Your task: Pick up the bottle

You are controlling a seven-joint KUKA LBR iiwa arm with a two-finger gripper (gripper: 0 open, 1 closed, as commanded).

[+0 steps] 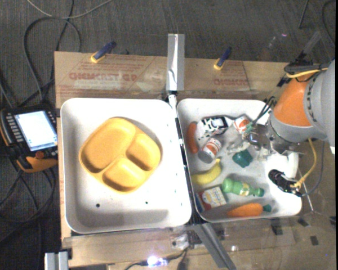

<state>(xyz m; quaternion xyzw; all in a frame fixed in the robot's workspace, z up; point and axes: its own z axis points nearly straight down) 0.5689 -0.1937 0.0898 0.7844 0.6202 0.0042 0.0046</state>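
Note:
The bottle [243, 188] is green with a yellow label and lies on its side in the lower part of the right bin [293, 210]. My gripper [256, 141] hangs over the upper right of that bin, above and to the right of the bottle and apart from it. It is close to a teal object [243, 159] and a red-and-white can [242, 123]. The arm's orange band [292, 103] sits just behind it.
The right bin also holds a banana [207, 175], a carrot [245, 210], a small yellow-red box [213, 197], a tilted can [210, 149], a black-and-white pack [214, 124] and a red sausage-like item [191, 137]. A yellow divided plate [120, 153] lies in the left bin [73, 207].

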